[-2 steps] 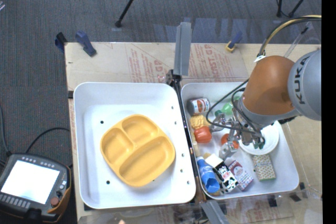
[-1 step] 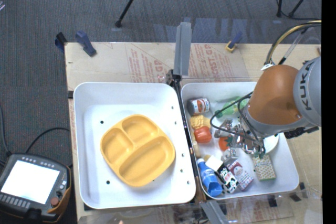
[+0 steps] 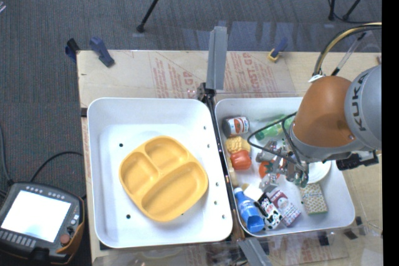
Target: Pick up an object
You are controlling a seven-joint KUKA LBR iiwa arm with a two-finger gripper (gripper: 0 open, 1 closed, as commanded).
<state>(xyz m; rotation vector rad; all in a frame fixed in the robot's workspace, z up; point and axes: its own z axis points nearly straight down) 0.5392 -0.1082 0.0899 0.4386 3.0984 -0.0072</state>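
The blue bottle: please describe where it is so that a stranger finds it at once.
Look in the right bin, the one under the arm. Along its near left corner lies the blue bottle, white cap pointing away. It is the only blue thing there, beside a black-and-white carton.

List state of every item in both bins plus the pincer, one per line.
yellow divided plate: flat, right way up, in the left bin.
can: on its side, right bin.
blue bottle: lying down, near front wall.
orange toy: resting beside the can.
cow-print carton: lying flat.
green-speckled sponge: flat on the floor.
pincer: low over the right bin's clutter, grip unclear.
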